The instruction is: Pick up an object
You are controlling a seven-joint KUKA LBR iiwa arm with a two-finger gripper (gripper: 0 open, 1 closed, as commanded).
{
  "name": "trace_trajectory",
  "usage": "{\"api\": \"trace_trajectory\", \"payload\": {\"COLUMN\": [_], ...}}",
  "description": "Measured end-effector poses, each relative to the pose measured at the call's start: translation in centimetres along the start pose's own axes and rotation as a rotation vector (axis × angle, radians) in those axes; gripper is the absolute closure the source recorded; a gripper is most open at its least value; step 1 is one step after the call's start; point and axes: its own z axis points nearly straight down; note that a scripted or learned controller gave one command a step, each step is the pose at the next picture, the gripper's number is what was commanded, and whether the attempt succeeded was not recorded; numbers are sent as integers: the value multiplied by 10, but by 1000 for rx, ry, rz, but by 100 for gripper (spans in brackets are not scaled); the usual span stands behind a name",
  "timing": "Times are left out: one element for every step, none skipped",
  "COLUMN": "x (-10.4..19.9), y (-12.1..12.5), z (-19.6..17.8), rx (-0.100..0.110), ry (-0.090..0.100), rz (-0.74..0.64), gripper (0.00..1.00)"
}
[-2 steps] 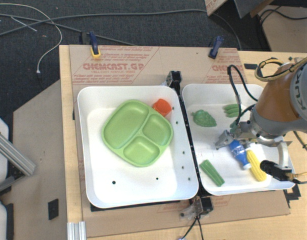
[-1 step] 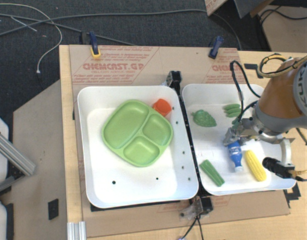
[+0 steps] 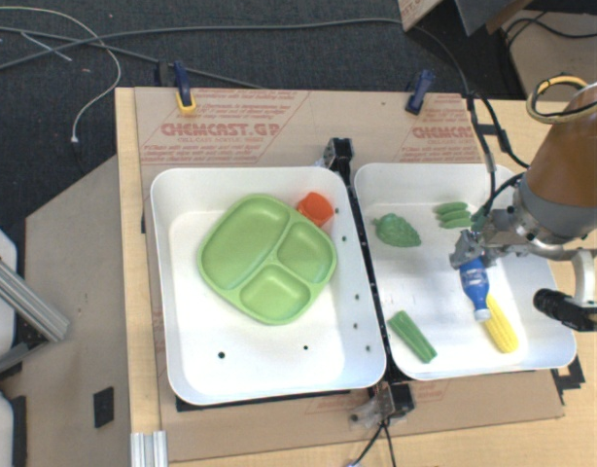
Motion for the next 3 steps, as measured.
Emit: {"api": "trace_trajectory", "payload": {"x": [-9, 0, 52], "y": [-1, 0, 3], "z": [-48, -107, -108], "rx": [0, -2, 6], "ry": [-1, 0, 4], "rz": [1, -2, -5], "gripper": [100, 100, 100]}}
